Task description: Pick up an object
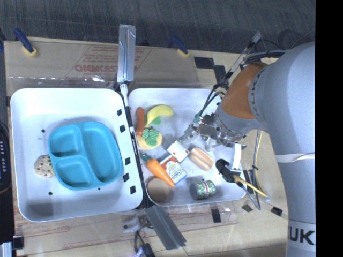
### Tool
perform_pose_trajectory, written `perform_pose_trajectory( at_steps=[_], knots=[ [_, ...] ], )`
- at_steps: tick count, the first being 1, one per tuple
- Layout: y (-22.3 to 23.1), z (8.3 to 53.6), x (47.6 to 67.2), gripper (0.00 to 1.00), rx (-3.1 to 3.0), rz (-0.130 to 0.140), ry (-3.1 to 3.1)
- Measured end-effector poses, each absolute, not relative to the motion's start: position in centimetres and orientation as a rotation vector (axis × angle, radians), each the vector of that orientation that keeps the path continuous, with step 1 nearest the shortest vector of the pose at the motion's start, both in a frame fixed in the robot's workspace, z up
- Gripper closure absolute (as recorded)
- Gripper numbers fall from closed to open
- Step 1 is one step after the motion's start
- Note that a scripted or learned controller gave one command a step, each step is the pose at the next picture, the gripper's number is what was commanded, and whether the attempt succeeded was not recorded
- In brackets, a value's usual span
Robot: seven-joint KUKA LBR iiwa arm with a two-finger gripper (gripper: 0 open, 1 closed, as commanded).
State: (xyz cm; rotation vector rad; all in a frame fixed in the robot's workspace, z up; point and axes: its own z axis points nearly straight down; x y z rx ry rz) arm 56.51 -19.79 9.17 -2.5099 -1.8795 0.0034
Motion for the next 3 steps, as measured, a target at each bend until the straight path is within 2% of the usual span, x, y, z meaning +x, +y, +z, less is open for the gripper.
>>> perform_pose_trajectory(
  at_steps=[1, 2, 3],
  knots=[
    [-16.3, 9.2, 49.4, 0.0, -2.458, 0.002, -1.95],
    [-16.4, 10.2, 49.5, 1.0, -2.456, 0.003, -1.955],
    [-13.9, 11.5, 55.4, 1.0, -2.351, 0.001, -2.079]
  ],
)
